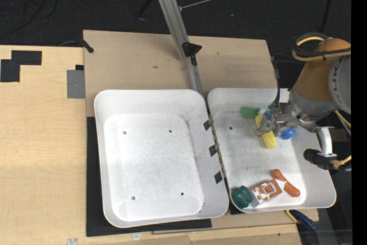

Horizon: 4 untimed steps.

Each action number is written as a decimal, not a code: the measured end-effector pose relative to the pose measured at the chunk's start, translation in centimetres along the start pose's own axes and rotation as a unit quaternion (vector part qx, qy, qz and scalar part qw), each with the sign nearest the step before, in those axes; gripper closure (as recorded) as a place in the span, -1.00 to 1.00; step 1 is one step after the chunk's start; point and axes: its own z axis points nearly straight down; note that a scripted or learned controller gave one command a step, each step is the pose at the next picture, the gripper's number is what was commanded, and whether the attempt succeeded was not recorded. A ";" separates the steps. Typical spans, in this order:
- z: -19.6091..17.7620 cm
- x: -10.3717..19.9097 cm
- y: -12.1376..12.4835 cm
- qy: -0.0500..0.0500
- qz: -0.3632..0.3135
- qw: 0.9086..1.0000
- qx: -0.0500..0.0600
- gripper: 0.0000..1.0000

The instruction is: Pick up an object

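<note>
nearest the camera, a dark green piece and a small printed packet lie at the right bin's front edge, beside an orange carrot-like toy. further back, the claw sits low over a cluster: yellow corn, a blue piece, a green piece. whether it pinches anything, one cannot tell. nothing looks lifted yet; the pick is judged unfinished.

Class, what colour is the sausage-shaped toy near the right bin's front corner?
Orange, seen in the camera view: the sausage-shaped toy.
</note>
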 end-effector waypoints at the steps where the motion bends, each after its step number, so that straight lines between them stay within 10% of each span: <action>1: -4.7 -0.5 -0.7 -0.001 0.000 1.000 -0.003 1.00; 2: -11.0 -1.0 -0.8 -0.001 -0.002 1.000 -0.004 1.00; 4: -8.6 4.0 -2.1 0.001 -0.004 1.000 0.000 1.00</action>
